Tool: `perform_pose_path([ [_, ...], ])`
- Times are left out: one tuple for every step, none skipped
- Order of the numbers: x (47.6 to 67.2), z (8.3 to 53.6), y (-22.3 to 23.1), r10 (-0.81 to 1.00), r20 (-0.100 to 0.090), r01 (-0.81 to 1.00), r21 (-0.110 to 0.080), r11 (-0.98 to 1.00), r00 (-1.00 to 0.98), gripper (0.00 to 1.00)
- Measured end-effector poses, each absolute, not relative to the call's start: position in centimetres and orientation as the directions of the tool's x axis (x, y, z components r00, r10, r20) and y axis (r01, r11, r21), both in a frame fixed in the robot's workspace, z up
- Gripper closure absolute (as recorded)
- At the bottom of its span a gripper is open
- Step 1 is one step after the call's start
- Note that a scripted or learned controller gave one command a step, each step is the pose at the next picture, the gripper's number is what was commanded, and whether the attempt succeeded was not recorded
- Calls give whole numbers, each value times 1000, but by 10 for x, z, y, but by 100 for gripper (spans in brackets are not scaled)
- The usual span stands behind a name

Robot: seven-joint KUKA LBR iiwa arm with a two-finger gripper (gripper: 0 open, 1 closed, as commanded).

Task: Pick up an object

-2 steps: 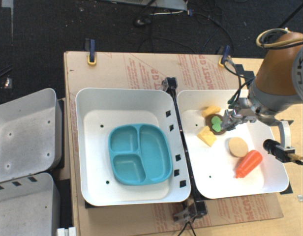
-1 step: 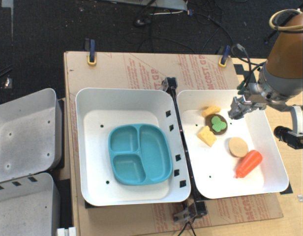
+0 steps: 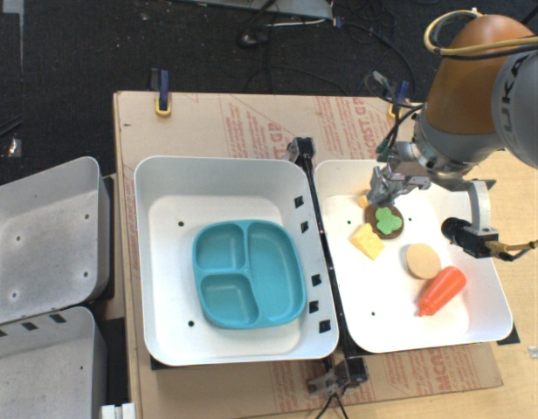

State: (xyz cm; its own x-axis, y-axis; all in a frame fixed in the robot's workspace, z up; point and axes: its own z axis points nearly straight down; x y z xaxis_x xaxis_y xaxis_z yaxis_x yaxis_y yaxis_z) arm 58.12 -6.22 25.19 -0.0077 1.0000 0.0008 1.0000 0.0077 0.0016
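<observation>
The hand [image 3: 384, 201] is low in the right bin [image 3: 479, 321], right over a small green thing [image 3: 389, 222]. I cannot tell how the hand is set. A yellow block [image 3: 369, 242] lies just beside the green thing (a tan round piece [image 3: 422, 260] and an orange carrot [image 3: 441, 291] lie nearby). A blue tray [image 3: 248, 273] sits in the left bin [image 3: 164, 199].

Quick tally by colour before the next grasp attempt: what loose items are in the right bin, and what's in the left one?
Right bin:
Green: 1, small green piece on a brown base, under the gripper
Yellow: 1, yellow wedge-shaped block
Tan: 1, round tan ball-like piece
Orange: 1, orange carrot-shaped toy
Left bin:
Teal: 1, teal three-compartment plastic plate
Total: 5
</observation>
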Motion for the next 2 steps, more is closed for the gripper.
perform_pose_path([
  [583,251,-18,1000,0,1000,0,6,-6,100],
  [586,253,36,1000,0,1000,1,6,-6,100],
])
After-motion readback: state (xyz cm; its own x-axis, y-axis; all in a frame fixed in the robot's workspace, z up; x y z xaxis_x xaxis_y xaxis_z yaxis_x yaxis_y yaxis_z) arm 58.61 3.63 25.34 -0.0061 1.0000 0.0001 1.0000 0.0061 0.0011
